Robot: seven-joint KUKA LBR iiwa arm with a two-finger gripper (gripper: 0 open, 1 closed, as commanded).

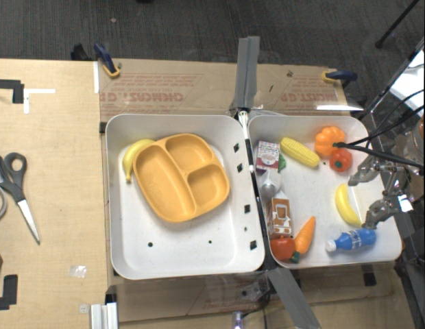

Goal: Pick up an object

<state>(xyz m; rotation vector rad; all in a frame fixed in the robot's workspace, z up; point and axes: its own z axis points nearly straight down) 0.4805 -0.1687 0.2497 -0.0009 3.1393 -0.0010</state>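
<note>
The two-finger hand (374,194) is seen at the right edge of the frame, above the right rim of the right-hand shallow white bin (315,256). Its two grey fingers (362,175) are spread apart, one higher in the frame and one lower, and nothing is held between them. The hand is released, presumably so that it can be lowered around an object.

Just left of the fingers a yellow toy banana (347,205) is laid along the bin floor; it is judged the likeliest target, being nearest. Below it, at the lower right of the bin, a small blue bottle with a white cap (352,240) is laid on its side. Above, an orange toy pumpkin (329,140) and a red toy tomato (341,160) are set touching, with a yellow corn cob (299,151) to their left. An orange toy carrot (304,235) is found at the lower middle of the bin.

In the left-hand white bin (130,252), a yellow-orange divided plastic plate (179,177) is placed partly over a second banana (134,157). On the wooden bench (48,184), at the left of the frame, grey-handled scissors (18,192) are left well apart from the bins.
</note>
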